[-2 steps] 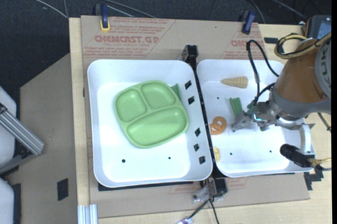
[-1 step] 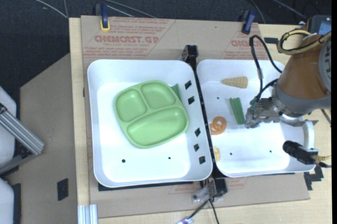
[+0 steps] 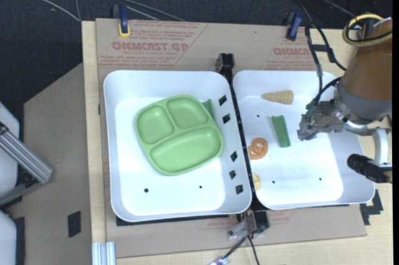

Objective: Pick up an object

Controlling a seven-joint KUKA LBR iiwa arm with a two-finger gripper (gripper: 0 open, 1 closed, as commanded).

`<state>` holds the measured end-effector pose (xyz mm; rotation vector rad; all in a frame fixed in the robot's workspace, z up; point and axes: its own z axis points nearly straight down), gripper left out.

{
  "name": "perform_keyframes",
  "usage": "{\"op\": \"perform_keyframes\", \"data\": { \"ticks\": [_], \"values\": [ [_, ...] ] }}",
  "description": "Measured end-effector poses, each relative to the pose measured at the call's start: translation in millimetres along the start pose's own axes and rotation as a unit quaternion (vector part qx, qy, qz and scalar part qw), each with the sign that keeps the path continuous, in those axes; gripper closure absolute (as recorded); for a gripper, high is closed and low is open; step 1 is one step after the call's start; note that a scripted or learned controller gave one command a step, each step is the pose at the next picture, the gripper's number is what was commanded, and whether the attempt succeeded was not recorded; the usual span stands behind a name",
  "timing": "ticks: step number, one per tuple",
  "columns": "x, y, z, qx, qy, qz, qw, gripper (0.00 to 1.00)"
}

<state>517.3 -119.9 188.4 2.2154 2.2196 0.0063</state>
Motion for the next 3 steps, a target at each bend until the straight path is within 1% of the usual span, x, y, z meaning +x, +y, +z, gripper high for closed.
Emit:
{"op": "perform_keyframes", "data": {
  "ticks": [1,2,3],
  "values": [
    [-0.1,1.6,-41.1,0.001,0.0,0.0,1.0,1.0],
    [50.6,29.0,-30.9,0.003,0.001,-0.002,1.0,1.0],
    [99.2,54.0,-42.6,0.002,0.002,-0.002,1.0,1.0]
  ]
}}
